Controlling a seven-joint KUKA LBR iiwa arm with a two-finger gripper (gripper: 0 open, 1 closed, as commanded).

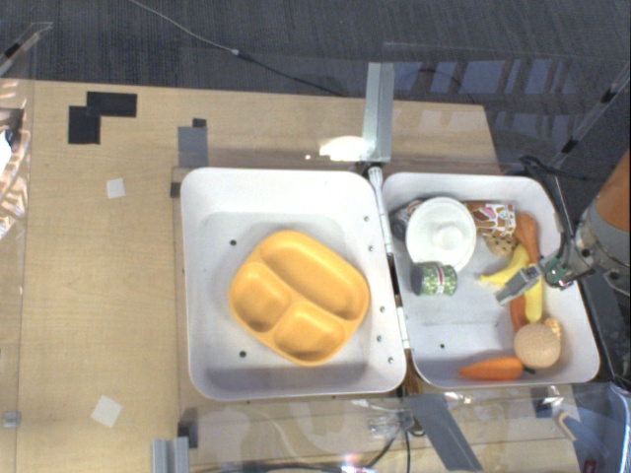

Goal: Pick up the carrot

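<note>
Lying nearest the camera, along the front wall of the right bin [444, 338]: the carrot [490, 370], orange, on its side, tip pointing left, its thick end touching or just beside a round bread roll [537, 344]. Hovering further back over the same bin: the end effector [527, 282], above a banana [508, 269] and a reddish-orange piece beside it, well apart from the carrot. Open or closed: cannot tell from this angle.

Judging the step in hand as the approach. Needing to travel toward the front wall, line up across the carrot's narrow width near its middle, and descend straight. Keeping clear of the roll and the bin wall, both likely to block a closing grip. Avoiding the green can [435, 280] on the left.
</note>
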